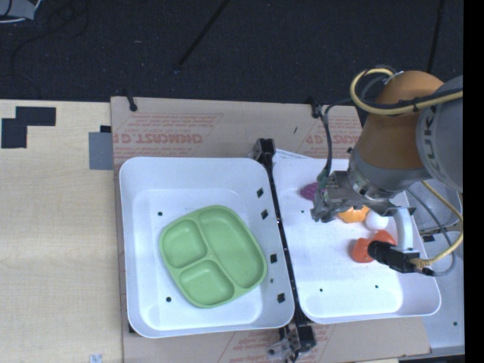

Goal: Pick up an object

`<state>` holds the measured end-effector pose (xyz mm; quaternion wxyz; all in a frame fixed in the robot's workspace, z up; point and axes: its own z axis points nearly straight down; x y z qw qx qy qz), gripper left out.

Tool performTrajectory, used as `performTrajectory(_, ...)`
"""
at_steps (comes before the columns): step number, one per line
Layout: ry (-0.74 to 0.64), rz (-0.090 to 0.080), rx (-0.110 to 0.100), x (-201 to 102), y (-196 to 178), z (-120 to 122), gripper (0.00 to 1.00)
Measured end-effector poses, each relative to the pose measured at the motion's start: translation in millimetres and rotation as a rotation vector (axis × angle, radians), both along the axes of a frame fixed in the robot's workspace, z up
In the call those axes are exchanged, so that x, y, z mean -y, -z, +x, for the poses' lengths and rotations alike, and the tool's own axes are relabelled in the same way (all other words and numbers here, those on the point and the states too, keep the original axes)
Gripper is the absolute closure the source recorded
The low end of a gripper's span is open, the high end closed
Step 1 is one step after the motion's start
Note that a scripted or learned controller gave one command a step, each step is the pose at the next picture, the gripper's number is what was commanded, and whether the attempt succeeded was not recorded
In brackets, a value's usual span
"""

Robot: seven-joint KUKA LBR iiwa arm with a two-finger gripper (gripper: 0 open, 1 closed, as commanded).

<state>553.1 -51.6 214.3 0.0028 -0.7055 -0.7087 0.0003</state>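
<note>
Reaching in from the right, the grey arm [401, 138] with its orange band hangs over the right bin [344, 297], and its wrist covers much of the cluster of small things lying there. The left bin [144, 184] carries a green divided plate [212, 256], broad and stiff, probably light plastic; its raised rim would be the only place to pinch it, and it lies well apart from the pincer [324, 209].

The likelier targets sit in the right bin. An orange-red piece [363, 250] lies lower right of the pincer, near it but apart, partly behind the arm's black fitting; it looks small, light and rounded, so it may roll or slip unless taken across its middle. A yellow-orange piece [352, 216] lies just beside the pincer on its right, half hidden under the wrist. A white rounded thing [376, 221] sits next to that; it looks smooth and could squirt out of a grip. A small purple thing [309, 192] lies just up-left of the pincer, close to the divider between the bins.

Whether the pincer is spread or closed I cannot tell; nothing is visibly gripped in it.
</note>
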Motion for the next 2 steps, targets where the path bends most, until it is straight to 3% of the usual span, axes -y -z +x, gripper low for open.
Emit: performTrajectory(2, 0.001, -0.002, -0.001, -115.3, 2.2, 3.1, 1.00)
